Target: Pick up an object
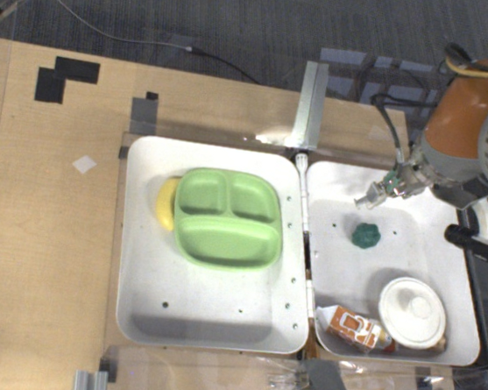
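The small green object (pixel 365 236), dark teal, rounded and lumpy, lay on the floor of the right bin (pixel 448 259), near its far-left part. The gripper (pixel 384 191) hovered just beyond it, apart from it; whether it was open or closed I could not tell. A white lidded bowl (pixel 412 312) sat nearer.

We see 2 bins: the left bin (pixel 134 300) holds a green divided plate (pixel 226 218) over a yellow object (pixel 165 203); the right bin (pixel 327 271) holds a teal lump (pixel 365 235), white lidded bowl (pixel 412 311), orange packet (pixel 354 328), with the gripper (pixel 378 192) above.
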Available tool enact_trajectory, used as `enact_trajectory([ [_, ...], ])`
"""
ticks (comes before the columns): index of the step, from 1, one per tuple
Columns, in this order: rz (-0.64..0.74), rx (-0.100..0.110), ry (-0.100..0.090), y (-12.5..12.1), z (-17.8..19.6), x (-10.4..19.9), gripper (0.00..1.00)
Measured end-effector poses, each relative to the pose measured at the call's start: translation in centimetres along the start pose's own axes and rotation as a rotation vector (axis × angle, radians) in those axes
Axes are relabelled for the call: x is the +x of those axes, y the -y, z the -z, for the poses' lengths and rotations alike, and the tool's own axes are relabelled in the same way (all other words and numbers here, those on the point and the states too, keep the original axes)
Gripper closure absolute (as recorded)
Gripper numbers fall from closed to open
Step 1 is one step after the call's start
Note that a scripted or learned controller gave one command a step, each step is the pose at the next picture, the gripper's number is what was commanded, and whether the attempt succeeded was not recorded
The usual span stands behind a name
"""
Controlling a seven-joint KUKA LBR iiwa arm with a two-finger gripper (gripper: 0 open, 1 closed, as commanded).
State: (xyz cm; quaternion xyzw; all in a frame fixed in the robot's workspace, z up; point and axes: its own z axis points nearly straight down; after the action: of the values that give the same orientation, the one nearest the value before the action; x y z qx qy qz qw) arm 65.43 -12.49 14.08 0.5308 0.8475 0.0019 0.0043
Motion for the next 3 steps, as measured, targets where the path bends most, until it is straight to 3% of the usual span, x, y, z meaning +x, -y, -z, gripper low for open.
enact_trajectory([
  [1,0.000,0.001,0.000,0.0,0.0,0.0,0.00],
  [2,0.017,0.000,-0.001,3.3,-5.3,1.2,0.00],
  [3,0.018,-0.009,0.005,2.9,-3.9,1.1,1.00],
])
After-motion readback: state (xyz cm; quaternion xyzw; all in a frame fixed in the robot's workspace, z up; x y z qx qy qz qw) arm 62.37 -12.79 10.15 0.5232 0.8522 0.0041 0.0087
